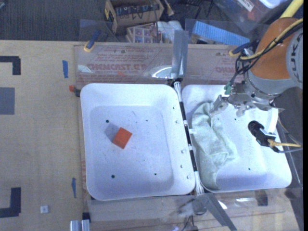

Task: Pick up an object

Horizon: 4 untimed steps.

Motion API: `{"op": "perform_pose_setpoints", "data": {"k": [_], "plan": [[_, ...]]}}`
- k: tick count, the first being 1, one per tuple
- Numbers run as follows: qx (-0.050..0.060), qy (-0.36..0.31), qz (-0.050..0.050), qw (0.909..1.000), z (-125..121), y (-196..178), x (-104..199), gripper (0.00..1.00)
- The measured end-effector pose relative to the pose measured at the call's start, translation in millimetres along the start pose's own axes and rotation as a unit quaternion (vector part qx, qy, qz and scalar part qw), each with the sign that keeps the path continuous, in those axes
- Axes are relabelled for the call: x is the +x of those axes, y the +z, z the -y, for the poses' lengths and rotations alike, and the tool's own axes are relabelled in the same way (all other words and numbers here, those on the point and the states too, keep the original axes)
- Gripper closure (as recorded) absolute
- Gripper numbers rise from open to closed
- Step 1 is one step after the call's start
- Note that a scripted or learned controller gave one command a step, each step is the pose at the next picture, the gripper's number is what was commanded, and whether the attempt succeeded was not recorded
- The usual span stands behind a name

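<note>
Crumpled pale cloth (pixel 212 141) lies along the left side of the right bin (pixel 250 174), its upper end close under the gripper (pixel 230 104), which hangs over that bin's far part; whether the gripper is spread or pressed together cannot be told. An orange block (pixel 122 137) sits in the left bin (pixel 144 179). Red lettering on the cardboard (pixel 120 64) behind is too blurred to read

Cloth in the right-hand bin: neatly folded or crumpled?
Crumpled: the cloth lies bunched in uneven wrinkles along the right bin's inner wall.
</note>
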State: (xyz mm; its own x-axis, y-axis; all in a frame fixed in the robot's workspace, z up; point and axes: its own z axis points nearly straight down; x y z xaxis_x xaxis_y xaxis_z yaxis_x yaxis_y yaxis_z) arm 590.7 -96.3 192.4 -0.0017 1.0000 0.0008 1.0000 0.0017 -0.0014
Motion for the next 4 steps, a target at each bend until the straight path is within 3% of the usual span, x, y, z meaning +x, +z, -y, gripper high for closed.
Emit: {"op": "perform_pose_setpoints", "data": {"k": [1, 2, 3, 4], "plan": [[0.001, 0.186, 0.000, 0.9826, 45, 86, -2, 0.00], [-0.007, 0.085, 0.001, 0.9964, 1, 101, 2, 0.00], [-0.010, 0.086, 0.001, 0.9962, 0, 90, 1, 1.00], [0.000, 0.048, 0.001, 0.9989, -41, -14, 52, 1.00]]}}
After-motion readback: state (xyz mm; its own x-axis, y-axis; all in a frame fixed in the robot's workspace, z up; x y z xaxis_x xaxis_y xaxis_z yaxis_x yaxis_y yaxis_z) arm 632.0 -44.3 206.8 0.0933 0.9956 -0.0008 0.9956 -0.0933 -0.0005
